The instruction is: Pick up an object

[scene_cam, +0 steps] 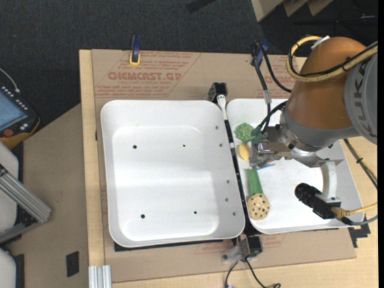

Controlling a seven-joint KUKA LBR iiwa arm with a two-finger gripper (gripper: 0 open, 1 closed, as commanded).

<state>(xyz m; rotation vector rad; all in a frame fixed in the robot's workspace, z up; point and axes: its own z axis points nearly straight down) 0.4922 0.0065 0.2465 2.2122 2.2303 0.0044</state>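
In the right bin (288, 218), near its left wall, lie a green fuzzy object (243, 130), a small yellow object (243, 153) just below it, and a brush with a green handle (254, 181) and a round tan dotted head (258, 206). My gripper (262, 153) hangs low over this group, right beside the yellow object and just above the top end of the green handle. The wrist and grey-orange arm cover the middle of the right bin and whatever lies under them.
The left bin (120, 179) sits alongside, parted from the right one by a dark rim (231, 155). Both rest on a brown board (150, 71) with a blue clamp (135, 56) at the back. Cables run along the back right.
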